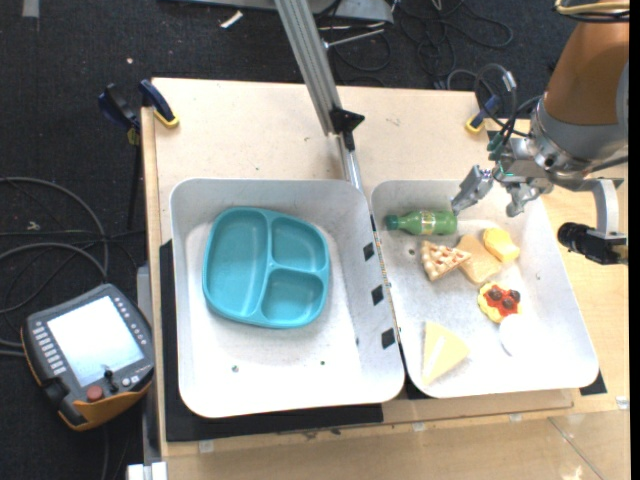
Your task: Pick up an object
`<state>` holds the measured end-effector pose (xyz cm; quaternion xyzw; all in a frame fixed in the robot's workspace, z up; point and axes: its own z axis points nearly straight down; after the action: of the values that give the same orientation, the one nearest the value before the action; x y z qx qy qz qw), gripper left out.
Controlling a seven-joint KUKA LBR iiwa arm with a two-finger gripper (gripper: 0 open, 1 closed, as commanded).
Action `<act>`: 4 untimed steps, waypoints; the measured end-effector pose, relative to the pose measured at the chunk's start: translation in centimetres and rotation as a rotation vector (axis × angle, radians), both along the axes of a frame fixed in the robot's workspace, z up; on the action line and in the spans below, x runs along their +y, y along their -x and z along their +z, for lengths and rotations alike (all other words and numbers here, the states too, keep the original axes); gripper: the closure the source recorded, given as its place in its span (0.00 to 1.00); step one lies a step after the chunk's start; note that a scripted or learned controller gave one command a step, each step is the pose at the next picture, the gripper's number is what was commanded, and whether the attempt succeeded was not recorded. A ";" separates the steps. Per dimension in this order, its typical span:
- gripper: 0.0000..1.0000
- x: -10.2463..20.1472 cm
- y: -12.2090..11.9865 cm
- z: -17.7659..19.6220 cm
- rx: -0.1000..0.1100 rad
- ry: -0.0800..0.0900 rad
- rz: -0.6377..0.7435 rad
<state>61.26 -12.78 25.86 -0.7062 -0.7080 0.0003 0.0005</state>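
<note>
Over the far edge of the right-hand bin [560,268] hangs the claw [497,192], its two grey fingers spread wide with nothing between them. One finger [470,188] slants down toward the bin's far-left part, the other [523,196] sits nearer the wrist on the right.

Just beside and slightly below that left finger lies the green bottle [424,223], the object the claw seems closest to. It rests on its side on the bin floor, near the far wall. Its long axis runs almost straight left to right across the view, with the narrow cap end pointing left toward the divide between the bins and the broader base pointing right, toward the claw. So the bottle lies to the claw's left and a little nearer the camera.

My judgement is that the fingers' line runs roughly along the bottle's length, so a turn of the wrist would be needed to close across its narrow width.

Near the bottle sit a waffle-patterned wedge [443,260], a yellow block [501,244] and a round toy pizza [499,301]; a pale cheese wedge [443,351] lies well apart toward the near edge. The left bin [190,368] carries a teal divided plate [267,266].
</note>
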 end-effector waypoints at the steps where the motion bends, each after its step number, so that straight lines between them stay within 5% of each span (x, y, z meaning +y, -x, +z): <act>1: 0.00 0.0 0.0 0.0 0.000 0.000 0.000; 4: 0.00 0.5 0.6 -14.8 -0.008 0.005 -0.002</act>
<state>60.71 -12.30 11.11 -0.7069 -0.7073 -0.0005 -0.0041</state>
